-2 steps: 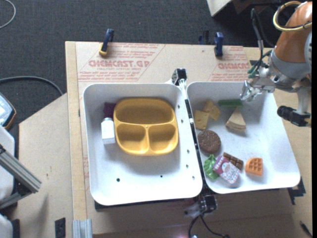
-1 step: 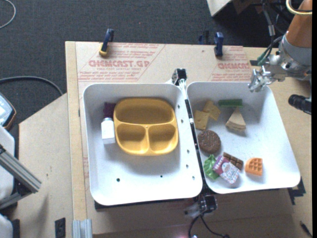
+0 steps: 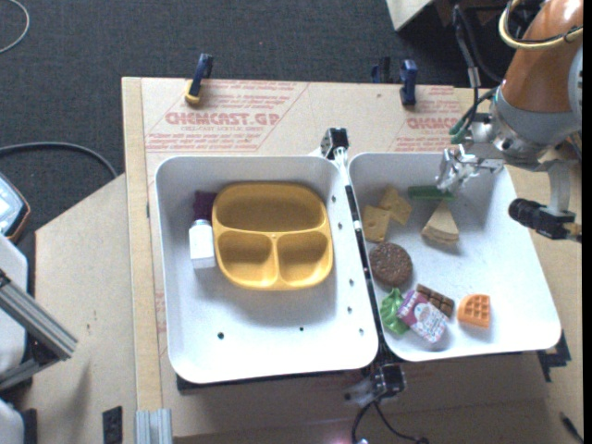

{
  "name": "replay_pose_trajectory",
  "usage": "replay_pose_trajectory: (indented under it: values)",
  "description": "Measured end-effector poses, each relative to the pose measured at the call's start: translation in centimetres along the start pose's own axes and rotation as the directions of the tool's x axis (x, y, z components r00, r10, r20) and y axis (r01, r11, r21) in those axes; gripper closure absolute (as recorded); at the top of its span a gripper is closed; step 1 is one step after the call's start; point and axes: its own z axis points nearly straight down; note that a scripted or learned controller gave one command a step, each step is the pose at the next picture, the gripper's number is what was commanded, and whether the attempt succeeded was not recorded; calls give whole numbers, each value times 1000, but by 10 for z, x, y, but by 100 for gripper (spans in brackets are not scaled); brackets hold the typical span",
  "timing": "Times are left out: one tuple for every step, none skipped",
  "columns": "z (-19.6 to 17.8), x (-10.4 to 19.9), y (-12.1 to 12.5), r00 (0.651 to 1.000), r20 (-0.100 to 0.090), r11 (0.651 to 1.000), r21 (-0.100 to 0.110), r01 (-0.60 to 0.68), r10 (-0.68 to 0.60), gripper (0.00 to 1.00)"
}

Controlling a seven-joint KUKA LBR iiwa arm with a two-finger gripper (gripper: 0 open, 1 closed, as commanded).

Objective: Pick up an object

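Note:
The right bin (image 3: 518, 266) holds several toy foods: two yellow cheese pieces (image 3: 375, 222), a tan wedge (image 3: 442, 227), a brown round cookie (image 3: 390, 263), a green leafy piece (image 3: 395, 308), a pink and white packet (image 3: 428, 323), a chocolate bar (image 3: 436, 297) and an orange waffle (image 3: 474, 311). A thin green piece (image 3: 428, 191) lies near the bin's back. My gripper (image 3: 452, 172) hangs over the back of the right bin, just right of and above that green piece. Nothing is seen held in it.
The left bin (image 3: 176, 285) carries a yellow divided plate (image 3: 273, 234), with a small white bottle (image 3: 202, 244) and a dark purple item (image 3: 203, 202) at its left. Two clamps (image 3: 197, 80) (image 3: 408, 81) sit at the board's back edge. A black part (image 3: 541, 216) of the arm juts over the right bin's rim.

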Motion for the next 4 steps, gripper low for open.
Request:
replay_pose_trajectory:
  values:
    - [7, 41, -34, 1000, 0, 1000, 2, -1, 1, 100]
    - [-7, 93, -61, 1000, -1, 1000, 0, 2, -2, 100]
    - [-12, 134, -82, 1000, 0, 1000, 0, 1, -1, 100]
    - [-11, 168, -108, 1000, 0, 1000, 1, 0, 0, 100]
